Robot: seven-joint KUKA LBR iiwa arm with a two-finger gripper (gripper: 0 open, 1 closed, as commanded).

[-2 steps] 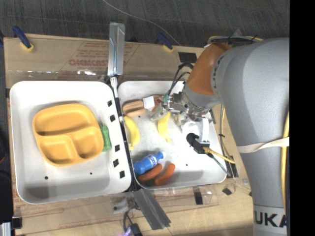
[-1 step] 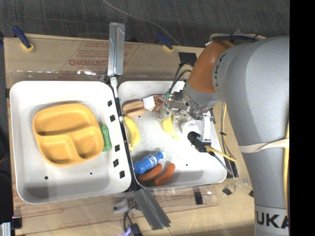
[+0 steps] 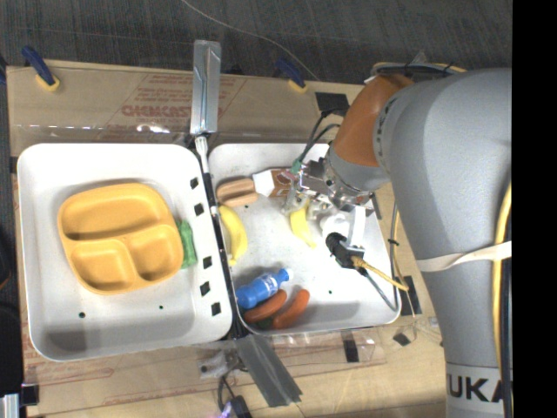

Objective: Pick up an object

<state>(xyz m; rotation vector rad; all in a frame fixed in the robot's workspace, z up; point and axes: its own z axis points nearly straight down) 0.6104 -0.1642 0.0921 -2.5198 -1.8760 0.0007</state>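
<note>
On the surface, the right bin (image 3: 383,307) holds the gripper (image 3: 306,200) low over a yellow piece (image 3: 300,226); grip state unclear, nothing evidently lifted yet.

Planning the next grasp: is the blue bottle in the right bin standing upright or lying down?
Lying down. The blue bottle rests on its side near the right bin's front edge, its white cap pointing right, beside the two sausages.

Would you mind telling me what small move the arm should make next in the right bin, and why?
Probably a short descent onto the yellow piece. The gripper sits low in the right bin, just above that piece, which lies apart from the banana, bottle and sausages. Whether anything is gripped already is unclear from this view.
</note>
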